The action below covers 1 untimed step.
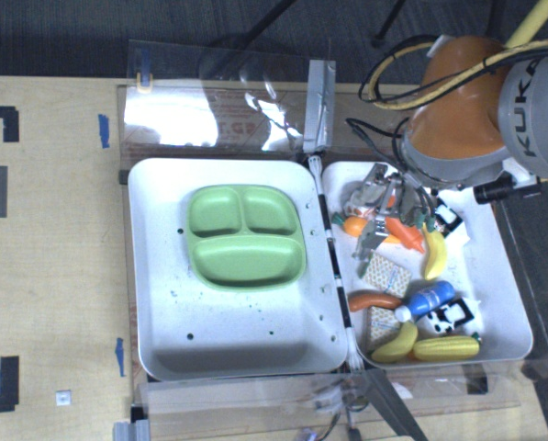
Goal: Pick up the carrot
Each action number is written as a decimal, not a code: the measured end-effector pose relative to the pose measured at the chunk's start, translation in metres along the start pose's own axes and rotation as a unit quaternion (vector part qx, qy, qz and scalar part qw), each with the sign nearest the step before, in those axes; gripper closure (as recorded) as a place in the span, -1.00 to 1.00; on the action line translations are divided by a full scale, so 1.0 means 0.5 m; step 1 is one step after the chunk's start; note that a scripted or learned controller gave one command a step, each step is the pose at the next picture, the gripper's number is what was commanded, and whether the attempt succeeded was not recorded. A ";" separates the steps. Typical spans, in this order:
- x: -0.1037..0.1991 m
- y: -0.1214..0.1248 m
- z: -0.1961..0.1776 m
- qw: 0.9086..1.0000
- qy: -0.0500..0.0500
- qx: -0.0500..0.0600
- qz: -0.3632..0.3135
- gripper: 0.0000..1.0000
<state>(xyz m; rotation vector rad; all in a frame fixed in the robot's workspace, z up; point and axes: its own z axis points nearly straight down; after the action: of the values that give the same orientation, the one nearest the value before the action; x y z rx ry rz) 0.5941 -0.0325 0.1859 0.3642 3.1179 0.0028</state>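
Two white bins sit side by side in the camera view: the left bin point(154, 274) bears a green divided plate point(246, 235), the right bin point(503, 301) a heap of toy food. The gripper point(376, 232) is low in the right bin's upper part, its fingers slightly parted around nothing I can make out. The carrot point(404, 233) lies just beside them, near a banana point(434, 254). A good grasp means straddling the carrot's middle, across its length, clear of the banana
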 end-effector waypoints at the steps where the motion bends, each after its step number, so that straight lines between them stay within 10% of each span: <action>1: -0.075 -0.082 0.107 0.999 -0.019 -0.002 0.050 -1.00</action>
<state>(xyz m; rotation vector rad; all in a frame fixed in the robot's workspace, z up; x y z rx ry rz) 0.6213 -0.0811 0.1326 0.5132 3.0585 0.0039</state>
